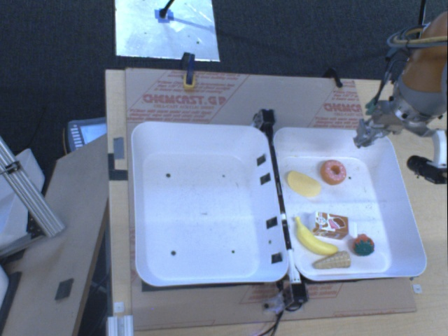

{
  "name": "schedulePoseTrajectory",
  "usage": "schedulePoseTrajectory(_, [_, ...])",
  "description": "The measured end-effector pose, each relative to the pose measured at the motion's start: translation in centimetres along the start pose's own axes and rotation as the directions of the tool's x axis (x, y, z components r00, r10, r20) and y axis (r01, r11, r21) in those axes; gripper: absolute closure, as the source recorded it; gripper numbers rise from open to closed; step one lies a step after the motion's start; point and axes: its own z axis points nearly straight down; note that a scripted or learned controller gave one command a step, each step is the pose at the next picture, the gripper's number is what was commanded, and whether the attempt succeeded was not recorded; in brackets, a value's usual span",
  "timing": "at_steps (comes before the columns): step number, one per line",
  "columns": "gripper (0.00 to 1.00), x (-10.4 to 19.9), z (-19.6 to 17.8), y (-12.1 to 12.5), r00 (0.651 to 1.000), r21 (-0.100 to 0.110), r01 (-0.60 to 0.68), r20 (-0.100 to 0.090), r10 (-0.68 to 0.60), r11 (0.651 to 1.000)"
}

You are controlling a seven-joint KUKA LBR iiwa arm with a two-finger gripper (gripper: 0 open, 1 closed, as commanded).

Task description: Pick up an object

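Note:
The right bin (392, 187) holds several toy foods: a pink-iced donut (333, 171), a pale yellow lemon-like piece (303, 183), a banana (312, 237), a small red-and-white carton (330, 225), a tan cone (332, 260) and a red and green strawberry-like piece (362, 244). My gripper (367, 134) hangs over the bin's back right corner, up and to the right of the donut. Nothing shows between its fingers.
The left bin (203, 201) lies beside the right one, joined by a black clipped seam (273, 187). Both rest on a cardboard sheet (231, 96). A shiny metal plate (166, 18) lies behind, and a grey table with an aluminium bar (28, 194) stands at the left.

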Motion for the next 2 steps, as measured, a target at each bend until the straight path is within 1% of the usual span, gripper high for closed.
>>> schedulePoseTrajectory(1, [1.0,7.9,-4.4,2.0,1.0,0.0,0.002,-0.003,-0.002,1.0])
schedulePoseTrajectory(2, [1.0,13.7,-9.9,1.9,1.0,0.0,0.001,-0.003,-0.001,1.0])
